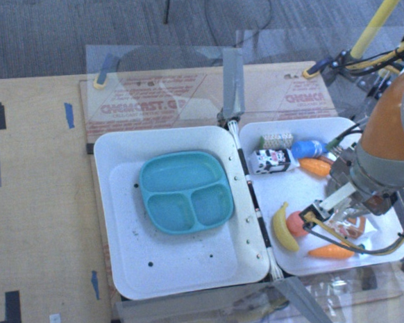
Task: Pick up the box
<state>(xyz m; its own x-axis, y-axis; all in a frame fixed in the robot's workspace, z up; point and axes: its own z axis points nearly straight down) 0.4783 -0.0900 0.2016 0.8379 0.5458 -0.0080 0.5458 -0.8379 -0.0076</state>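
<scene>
Right bin [397, 250], far-left corner: small black-and-white box [271, 160] lying flat, near the wall shared with the left bin [127, 268]. Long axis runs roughly left-right across the view. A pale printed packet [278, 141] sits just behind it and a blue bottle [309, 147] just to its right.

Arm [377, 171] reaches in from the right, wrist low over the near-right part of the same bin. The jaws hang over a clutter of red and pale items [350, 228]. The wrist blocks the view, so I cannot tell whether they are spread or pressed together, and nothing is visibly pinched.

Key relation: the box lies up and left of the jaws, well apart, toward the far wall. A banana [284, 229] and a carrot [316, 167] lie near that line, a second carrot [331, 253] nearer the front rim.

Judgement: the box is not yet approached. The coming move probably needs the jaws to close across the box's short side. The bottle and packet crowd it on two sides.

Left bin holds a teal divided plate [187, 192].
</scene>
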